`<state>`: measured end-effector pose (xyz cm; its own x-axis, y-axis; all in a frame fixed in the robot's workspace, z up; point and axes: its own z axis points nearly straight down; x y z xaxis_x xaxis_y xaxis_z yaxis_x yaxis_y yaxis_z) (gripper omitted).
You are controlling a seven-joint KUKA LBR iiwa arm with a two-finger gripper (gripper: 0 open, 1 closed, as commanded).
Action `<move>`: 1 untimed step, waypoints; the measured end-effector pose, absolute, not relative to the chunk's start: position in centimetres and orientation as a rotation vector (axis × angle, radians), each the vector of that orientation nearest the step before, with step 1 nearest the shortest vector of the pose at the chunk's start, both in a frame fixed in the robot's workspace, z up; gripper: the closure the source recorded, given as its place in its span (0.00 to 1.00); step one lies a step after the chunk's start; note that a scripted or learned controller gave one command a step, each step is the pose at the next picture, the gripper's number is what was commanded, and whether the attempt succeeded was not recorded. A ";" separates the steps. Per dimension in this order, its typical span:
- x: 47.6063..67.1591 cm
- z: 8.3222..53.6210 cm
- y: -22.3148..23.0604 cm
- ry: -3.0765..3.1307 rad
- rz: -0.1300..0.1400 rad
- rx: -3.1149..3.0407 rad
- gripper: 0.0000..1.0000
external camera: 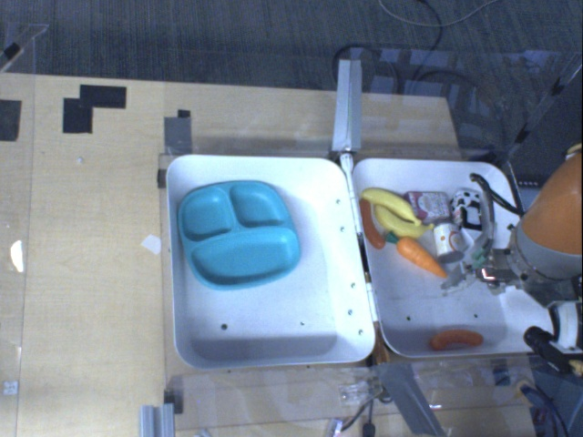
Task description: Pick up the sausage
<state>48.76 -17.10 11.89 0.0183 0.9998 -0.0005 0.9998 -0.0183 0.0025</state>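
The gripper [469, 267], jaws state unclear, should descend straight over the short reddish-brown sausage [456, 340], well centred.

Even, soft overhead light, moderately bright. The white bins [273, 335] glare slightly and cast faint shadows along their inner walls. The picture is low in resolution and a little soft, with small objects blurred and the top edge darker

The gripper [466, 271] hangs beside the carrot [421, 256], sausage [455, 340] apart below.
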 end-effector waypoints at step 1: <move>48.9 25.9 -18.9 2.288 0.005 2.141 0.00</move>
